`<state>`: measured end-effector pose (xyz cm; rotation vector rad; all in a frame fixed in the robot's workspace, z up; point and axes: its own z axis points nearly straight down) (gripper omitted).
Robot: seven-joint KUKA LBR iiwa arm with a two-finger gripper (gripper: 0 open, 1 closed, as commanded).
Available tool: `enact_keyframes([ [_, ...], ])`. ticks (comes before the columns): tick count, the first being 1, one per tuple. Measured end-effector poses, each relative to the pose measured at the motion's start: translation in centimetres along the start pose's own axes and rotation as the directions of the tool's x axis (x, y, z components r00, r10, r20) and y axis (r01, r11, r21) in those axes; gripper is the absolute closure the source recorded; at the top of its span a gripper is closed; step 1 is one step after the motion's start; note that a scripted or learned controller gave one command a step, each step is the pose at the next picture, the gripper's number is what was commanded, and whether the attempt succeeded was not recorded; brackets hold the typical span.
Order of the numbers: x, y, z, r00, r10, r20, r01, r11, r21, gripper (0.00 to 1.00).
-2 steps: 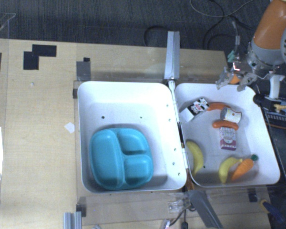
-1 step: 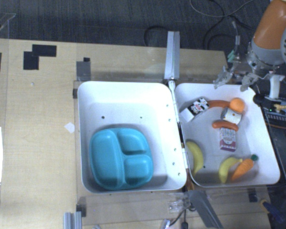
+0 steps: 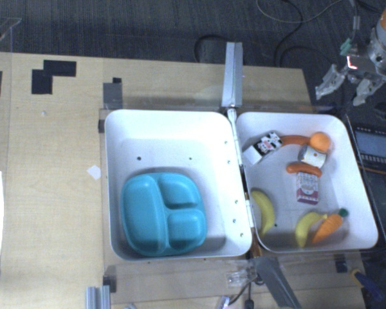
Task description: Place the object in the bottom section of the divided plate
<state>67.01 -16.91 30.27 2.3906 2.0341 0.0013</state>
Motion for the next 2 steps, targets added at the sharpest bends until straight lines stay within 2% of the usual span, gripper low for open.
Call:
enact_keyframes([
  [1, 0.9, -0.1, -5.4, 0.975, -0.224, 0.0, 0.224, 0.975, -0.001, 0.0],
  [2, 6.3, -1.1, 2.9, 0.928, -0.374, -0.002, 0.374, 0.928, 0.002, 0.0],
])
